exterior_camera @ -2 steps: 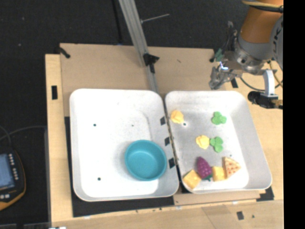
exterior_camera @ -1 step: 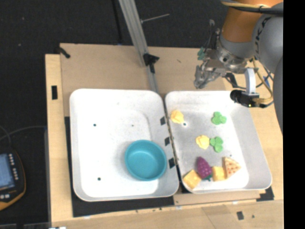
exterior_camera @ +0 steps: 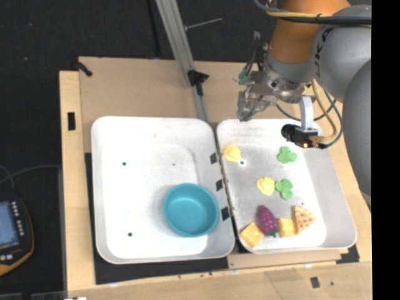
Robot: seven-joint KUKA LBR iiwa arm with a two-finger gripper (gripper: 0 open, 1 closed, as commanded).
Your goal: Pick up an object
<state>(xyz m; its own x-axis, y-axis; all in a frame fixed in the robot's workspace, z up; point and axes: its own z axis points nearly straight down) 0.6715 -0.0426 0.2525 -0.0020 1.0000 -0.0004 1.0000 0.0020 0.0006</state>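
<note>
The gripper (exterior_camera: 249, 108) hangs above the far edge of the right bin (exterior_camera: 334, 186), near its far-left corner. Its fingers are dark and small in this view, so I cannot tell if they are spread or pressed together, and nothing is seen between them.

All small objects lie inside the right bin. A yellow piece (exterior_camera: 232, 153) is the closest one to the gripper, just beside the left wall of the bin. A green piece (exterior_camera: 287, 155) lies more to the right, and a second yellow piece (exterior_camera: 265, 185) touches another green piece (exterior_camera: 285, 188) near the middle. At the near edge of the bin there are a yellow block (exterior_camera: 252, 234), a purple grape bunch (exterior_camera: 267, 220), a small yellow cube (exterior_camera: 286, 227) and a pizza slice (exterior_camera: 303, 218), close together.

A blue bowl (exterior_camera: 190, 209) stands upright in the left bin (exterior_camera: 125, 142), beside the right bin.
</note>
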